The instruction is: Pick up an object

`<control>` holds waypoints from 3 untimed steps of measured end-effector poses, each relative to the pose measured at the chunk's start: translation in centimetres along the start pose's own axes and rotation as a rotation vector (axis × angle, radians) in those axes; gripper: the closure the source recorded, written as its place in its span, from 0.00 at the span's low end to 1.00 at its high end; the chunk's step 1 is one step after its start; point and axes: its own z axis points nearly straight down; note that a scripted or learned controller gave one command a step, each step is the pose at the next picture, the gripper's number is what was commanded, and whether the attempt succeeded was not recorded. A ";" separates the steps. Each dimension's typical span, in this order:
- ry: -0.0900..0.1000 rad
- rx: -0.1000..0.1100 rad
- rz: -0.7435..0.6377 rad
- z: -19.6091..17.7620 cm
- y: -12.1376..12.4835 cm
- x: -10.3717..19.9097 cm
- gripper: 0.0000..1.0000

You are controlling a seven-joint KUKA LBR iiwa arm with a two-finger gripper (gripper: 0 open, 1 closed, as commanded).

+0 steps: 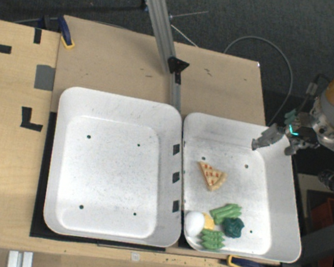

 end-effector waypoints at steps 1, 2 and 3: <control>0.001 0.007 0.001 6.4 -0.2 0.4 0.00; 0.000 0.005 0.001 10.8 -0.4 0.5 0.00; -0.001 0.004 0.001 16.3 0.4 0.1 0.00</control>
